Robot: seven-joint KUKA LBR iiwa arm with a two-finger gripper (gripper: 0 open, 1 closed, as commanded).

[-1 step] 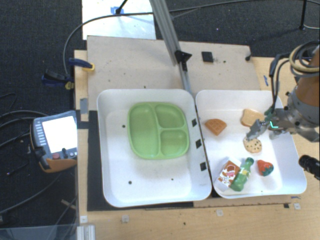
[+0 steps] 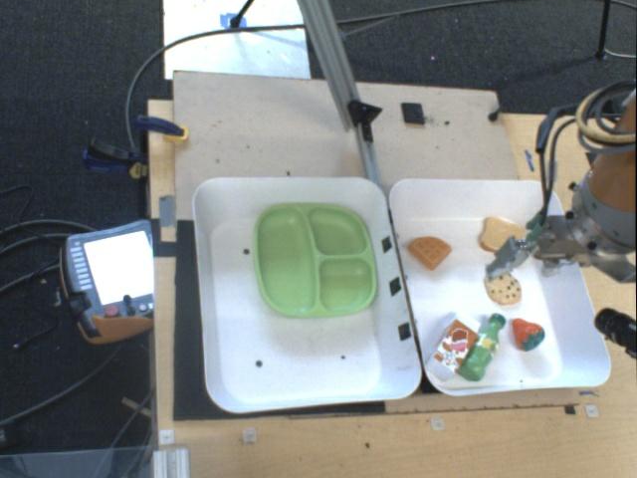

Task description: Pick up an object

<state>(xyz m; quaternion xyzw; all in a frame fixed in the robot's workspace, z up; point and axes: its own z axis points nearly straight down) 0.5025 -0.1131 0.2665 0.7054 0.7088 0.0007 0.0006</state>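
Gripper (image 2: 505, 259), grip state unclear, hovers just above a cookie (image 2: 504, 289) in the right bin (image 2: 572, 366); it looks light, rigid, best pinched across its edges.

no text, label, brand or number can be read anywhere here. the small red-and-white printed carton (image 2: 455, 348) lying in the right shallow white bin (image 2: 577, 366) carries some graphic on its face, too small and blurred to make out as words. the handheld grey-and-orange control pendant (image 2: 109, 279) left of the bench has a screen that glares blank white, with nothing legible on it.
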